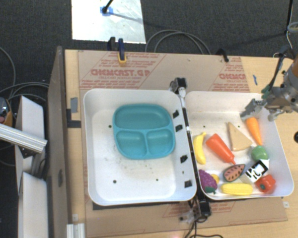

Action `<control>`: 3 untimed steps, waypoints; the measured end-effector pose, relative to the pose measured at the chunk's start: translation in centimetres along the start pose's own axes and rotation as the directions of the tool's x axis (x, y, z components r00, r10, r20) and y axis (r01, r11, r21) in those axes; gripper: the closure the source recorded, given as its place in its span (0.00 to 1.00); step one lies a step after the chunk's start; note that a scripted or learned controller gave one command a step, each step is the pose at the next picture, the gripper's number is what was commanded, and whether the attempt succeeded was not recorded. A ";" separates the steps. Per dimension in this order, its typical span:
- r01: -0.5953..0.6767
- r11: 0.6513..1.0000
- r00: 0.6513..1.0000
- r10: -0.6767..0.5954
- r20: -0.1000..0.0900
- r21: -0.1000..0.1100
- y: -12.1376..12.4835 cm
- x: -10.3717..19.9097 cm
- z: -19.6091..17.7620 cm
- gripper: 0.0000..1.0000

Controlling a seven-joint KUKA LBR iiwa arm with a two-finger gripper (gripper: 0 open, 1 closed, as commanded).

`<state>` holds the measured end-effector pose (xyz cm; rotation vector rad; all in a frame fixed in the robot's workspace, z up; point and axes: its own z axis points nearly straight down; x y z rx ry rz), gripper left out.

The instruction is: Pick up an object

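Note:
My gripper [262, 112] hovers over the far right part of the right bin [213, 108], open, with nothing between its fingers. Just below it lies a small orange carrot [254, 128]. Beside that sit a tan wedge [237, 137], a larger orange carrot [221, 148] and a yellow banana [199, 148]. Along the bin's near edge are purple grapes [207, 180], a brown oval slice [233, 172], a yellow corn cob [237, 188], a red tomato [266, 183], a green piece [260, 152] and a black-and-white tag [257, 170].
The left bin [99, 148] holds a teal divided plate [143, 131]. A black clipped divider [185, 133] runs between the two bins. Cables loop on the floor behind the bench, and a white sheet [107, 14] lies at the back.

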<state>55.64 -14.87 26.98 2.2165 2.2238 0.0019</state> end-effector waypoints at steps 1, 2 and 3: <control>0.005 1.000 1.000 -0.005 -0.004 0.011 0.9 4.3 11.3 0.00; -0.002 1.000 1.000 0.002 0.006 -0.011 -0.8 3.1 18.5 0.00; -0.001 1.000 1.000 0.001 0.000 -0.002 -1.0 3.3 17.4 1.00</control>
